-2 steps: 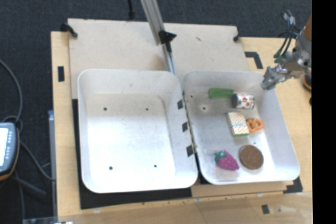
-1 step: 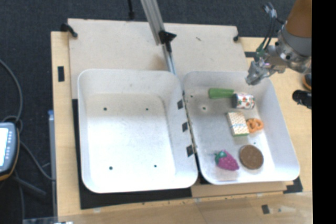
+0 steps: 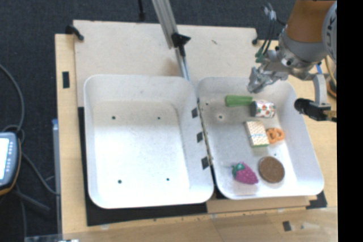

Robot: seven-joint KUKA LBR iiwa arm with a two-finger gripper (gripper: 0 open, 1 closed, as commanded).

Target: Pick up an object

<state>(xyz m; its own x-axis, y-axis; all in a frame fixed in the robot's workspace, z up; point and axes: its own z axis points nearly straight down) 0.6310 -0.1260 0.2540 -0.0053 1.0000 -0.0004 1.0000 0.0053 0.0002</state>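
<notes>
The right bin holds several small things. A green cylinder lies near its back, with a small white patterned can just to its right. Below them sit a pale box and an orange ring-shaped piece. Near the front lie a magenta grape-like toy and a brown disc. My gripper hangs over the back of the right bin, just above and right of the green cylinder, with nothing seen between its fingers.
The left bin stands beside the right one. A slanted aluminium post rises from the bench behind the bins. A handheld pendant hangs at the far left, off the bench.
</notes>
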